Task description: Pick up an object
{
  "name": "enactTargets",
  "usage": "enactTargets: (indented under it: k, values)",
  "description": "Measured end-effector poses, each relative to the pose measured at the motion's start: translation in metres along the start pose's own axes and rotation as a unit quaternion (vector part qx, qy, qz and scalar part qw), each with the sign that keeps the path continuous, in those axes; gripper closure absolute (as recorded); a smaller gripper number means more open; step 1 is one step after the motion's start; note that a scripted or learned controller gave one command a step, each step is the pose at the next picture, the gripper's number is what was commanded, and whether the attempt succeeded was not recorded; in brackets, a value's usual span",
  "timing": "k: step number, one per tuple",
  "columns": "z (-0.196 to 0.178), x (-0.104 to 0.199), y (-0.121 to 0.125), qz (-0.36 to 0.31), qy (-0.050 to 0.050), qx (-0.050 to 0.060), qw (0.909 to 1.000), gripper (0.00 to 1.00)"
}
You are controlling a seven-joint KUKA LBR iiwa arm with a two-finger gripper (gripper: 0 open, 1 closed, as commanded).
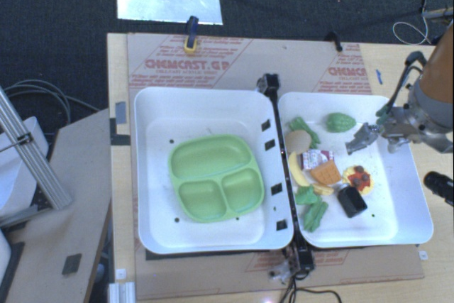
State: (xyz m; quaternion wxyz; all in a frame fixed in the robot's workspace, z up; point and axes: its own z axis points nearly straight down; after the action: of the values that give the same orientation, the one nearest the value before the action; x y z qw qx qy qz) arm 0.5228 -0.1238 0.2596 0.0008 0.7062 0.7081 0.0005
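Hovering at centre right of the frame, the gripper (360, 139) has the toy pile (325, 174) just below-left of it in the right bin (408, 206) (jaws' state: cannot tell).

"CHEMCAST" in red — printed twice on brown protective sheet (234, 57) under bins

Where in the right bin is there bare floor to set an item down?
Right bin: bare floor lies along the near edge below the black block and along the right wall. The tool hangs over the middle. Crowded: the left side, with banana, orange cracker and green pieces packed together.
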Motion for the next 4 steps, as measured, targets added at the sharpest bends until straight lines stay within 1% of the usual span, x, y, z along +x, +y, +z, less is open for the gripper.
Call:
enactTargets:
  k: [1,2,3,4]
  values:
    - [0.014,0.077,-0.023,-0.003,0.001,0.002,1.0000,0.00]
    - [0.068,0.178,-0.030,-0.005,0.002,0.003,1.0000,0.00]
    - [0.075,0.099,-0.036,0.004,-0.001,0.001,1.0000,0.00]
    - [0.075,0.200,-0.036,-0.004,0.001,0.000,1.0000,0.00]
